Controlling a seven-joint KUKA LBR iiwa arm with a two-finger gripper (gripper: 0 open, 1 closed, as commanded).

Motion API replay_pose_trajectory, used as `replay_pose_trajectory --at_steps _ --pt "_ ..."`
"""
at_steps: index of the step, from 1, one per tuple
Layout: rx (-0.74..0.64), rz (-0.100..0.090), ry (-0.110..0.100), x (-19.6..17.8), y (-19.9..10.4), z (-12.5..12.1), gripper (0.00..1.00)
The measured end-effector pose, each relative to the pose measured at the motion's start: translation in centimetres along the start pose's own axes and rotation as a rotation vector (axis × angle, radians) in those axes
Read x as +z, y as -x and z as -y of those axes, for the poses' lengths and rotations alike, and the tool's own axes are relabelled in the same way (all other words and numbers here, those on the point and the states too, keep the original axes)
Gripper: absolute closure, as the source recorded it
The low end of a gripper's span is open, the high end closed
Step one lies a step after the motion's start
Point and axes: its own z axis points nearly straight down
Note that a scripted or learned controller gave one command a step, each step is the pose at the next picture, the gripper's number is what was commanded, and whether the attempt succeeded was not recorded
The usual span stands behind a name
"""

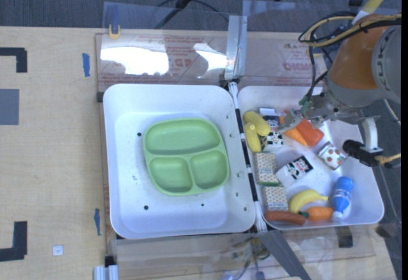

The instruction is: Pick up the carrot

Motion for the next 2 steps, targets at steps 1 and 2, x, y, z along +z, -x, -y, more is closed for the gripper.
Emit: replay_pose_trajectory --at_steps 1,2 --pt "0.029 -0.002 -0.012 4.2 1.2 -0.9 0.0" --pt "0.029 -0.002 -0.009 3.1 1.2 -1.0 1.0"
